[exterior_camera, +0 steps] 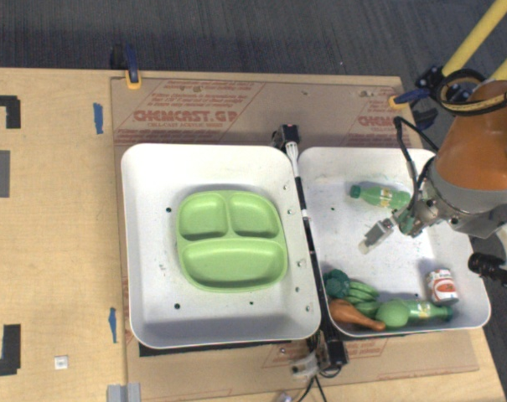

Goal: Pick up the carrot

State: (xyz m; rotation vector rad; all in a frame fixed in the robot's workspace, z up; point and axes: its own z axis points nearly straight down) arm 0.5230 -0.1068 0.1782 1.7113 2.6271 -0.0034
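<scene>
Carrot (356,315) lies at the near edge of the right bin (337,167), close to that bin's near left corner, its orange body pointing toward the right. It touches a dark green leafy toy (347,287) just behind it and a light green bottle-shaped thing (401,313) to its right. A small red and white can (442,286) stands near the right bin's near right corner, apart from the carrot. A green bottle with a yellow label (379,195) lies toward the far side of the same bin.

Above the middle of the right bin hangs the gripper (382,229), well apart from the carrot, reaching in from the right below the arm's orange band (479,149). Its fingers (374,235) look nearly closed, with nothing seen between them.

Left bin (152,174) holds a light green divided plate (232,239) at its middle, with three compartments. Both bins sit on a brown cardboard sheet (194,111) on the bench (43,224).
</scene>
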